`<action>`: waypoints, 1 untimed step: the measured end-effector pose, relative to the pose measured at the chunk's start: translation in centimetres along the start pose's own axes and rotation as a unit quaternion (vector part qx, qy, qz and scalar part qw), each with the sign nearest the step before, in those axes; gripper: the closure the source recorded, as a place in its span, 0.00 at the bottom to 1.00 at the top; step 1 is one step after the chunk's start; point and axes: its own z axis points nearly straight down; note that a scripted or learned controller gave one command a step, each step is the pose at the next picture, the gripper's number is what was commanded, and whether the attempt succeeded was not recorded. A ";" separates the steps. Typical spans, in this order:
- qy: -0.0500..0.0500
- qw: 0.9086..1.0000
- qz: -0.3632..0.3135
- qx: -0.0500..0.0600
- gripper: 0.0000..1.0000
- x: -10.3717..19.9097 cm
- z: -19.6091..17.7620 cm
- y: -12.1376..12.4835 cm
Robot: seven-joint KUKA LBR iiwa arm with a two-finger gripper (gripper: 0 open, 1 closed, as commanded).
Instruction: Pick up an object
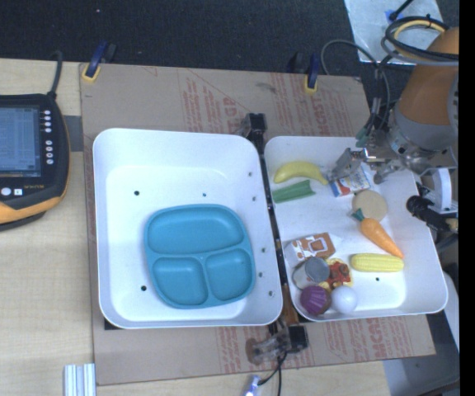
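One purple onion [315,300], one carrot [379,236], one banana [299,171].

A robotics lab is indicated. Two white bins [180,151] are clamped onto a cardboard-covered bench [221,97], and a teach pendant [15,159] is laid at its left edge.

One camera hangs above the worktop [23,295] and looks down at a slant. It stands far enough to take in both white bins, the left bin [114,221] and the right bin [423,291], side by side, with the dark floor [180,15] beyond the far edge. The arm [427,97] enters from the right side.
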 end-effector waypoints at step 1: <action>0.000 1.000 0.000 0.001 0.00 -2.0 1.7 -3.3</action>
